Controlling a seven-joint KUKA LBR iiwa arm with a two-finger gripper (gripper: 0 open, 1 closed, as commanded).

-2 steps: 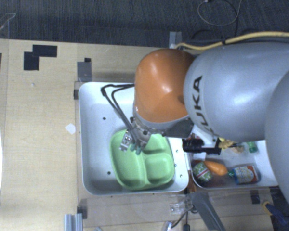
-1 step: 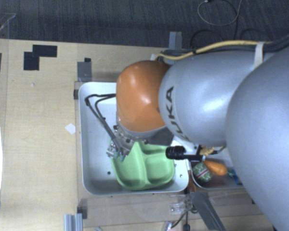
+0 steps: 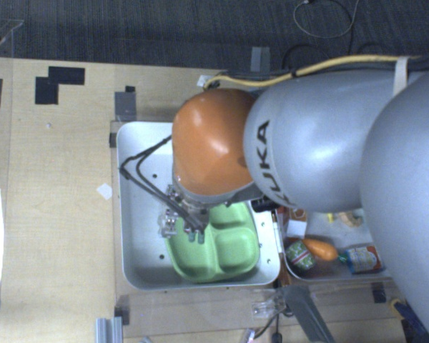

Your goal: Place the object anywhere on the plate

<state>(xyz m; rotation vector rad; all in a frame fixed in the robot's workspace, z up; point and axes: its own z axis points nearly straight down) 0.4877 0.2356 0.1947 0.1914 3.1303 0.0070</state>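
Observation:
A light green divided plate [image 3: 225, 252] lies in the left white bin [image 3: 132, 213], toward its front right. The arm's orange band and wrist hang directly over the plate's back left part, and the gripper [image 3: 189, 227] sits just under the wrist, over the plate's left rim. The wrist hides the fingers. In the right bin [image 3: 289, 266] lie an orange carrot-like object [image 3: 320, 249], a dark green and red item [image 3: 300, 256] and a blue-labelled packet [image 3: 361, 258].
The big grey arm covers most of the right bin and the back right of the left bin. Black cables [image 3: 139, 170] loop from the wrist over the left bin's floor. Bare wooden bench [image 3: 50, 213] lies to the left.

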